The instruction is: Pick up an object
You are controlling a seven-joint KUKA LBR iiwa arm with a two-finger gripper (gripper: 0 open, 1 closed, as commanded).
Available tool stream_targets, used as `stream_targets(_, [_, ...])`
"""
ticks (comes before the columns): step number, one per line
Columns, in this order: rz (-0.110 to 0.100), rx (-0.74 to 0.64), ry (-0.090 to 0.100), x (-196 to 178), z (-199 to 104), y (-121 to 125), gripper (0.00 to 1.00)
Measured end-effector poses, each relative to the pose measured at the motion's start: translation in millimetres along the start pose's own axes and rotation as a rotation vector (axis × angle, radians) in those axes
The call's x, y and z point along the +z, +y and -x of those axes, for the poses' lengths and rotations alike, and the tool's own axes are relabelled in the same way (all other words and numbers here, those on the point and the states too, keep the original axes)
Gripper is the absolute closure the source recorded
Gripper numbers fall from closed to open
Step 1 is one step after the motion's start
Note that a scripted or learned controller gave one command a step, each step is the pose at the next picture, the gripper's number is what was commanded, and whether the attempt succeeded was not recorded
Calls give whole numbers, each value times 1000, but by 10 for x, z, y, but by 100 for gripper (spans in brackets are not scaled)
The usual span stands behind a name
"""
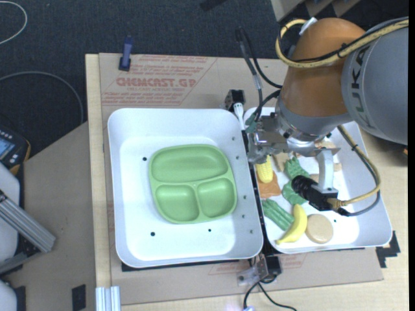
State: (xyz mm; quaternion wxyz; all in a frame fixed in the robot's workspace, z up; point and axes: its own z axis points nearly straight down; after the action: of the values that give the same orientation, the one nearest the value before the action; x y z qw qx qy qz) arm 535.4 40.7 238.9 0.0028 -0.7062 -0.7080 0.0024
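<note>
Reaching in from the right, the arm (324,63) hung low over the right bin (369,229), its jaws (295,149) hidden beneath the wrist, so whether they were spread or pressed together I cannot tell. Toy food lay just below them: a corn cob (264,171), a banana (295,224) and a tan round piece (319,229). The left bin (130,238) held a green divided tray (192,182).
</note>
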Motion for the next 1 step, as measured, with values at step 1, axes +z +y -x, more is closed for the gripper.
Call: stream_targets(1, [16, 4, 0, -1037, 237, -518, 100])
